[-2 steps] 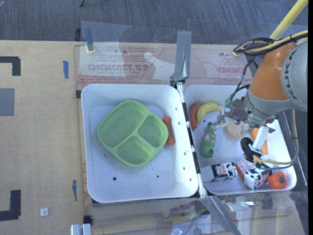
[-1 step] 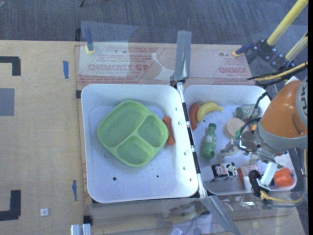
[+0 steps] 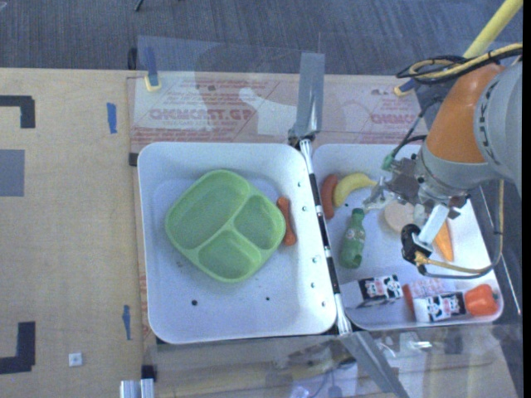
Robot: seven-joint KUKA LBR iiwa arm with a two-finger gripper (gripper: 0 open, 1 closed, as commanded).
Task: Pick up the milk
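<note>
Two cartons with black-and-white cow patches lie at the front of the right bin point(image 3: 489, 222). One is a small milk carton point(image 3: 380, 288). The other is a longer white carton with a red end point(image 3: 436, 306), just to the small one's right. My gripper point(image 3: 396, 189) hangs over the back half of that bin, beside a banana point(image 3: 353, 185) and above a tan round thing point(image 3: 397, 217). It is well apart from both cartons, and nothing shows in its grasp.
The right bin also holds a green bottle point(image 3: 353, 237), a red sausage-like piece point(image 3: 329, 196), an orange wedge point(image 3: 446, 243) and an orange item point(image 3: 482, 298) in the front corner. In the left bin point(image 3: 158, 297) are a green divided plate point(image 3: 226, 225) and an orange stick point(image 3: 287, 221).
</note>
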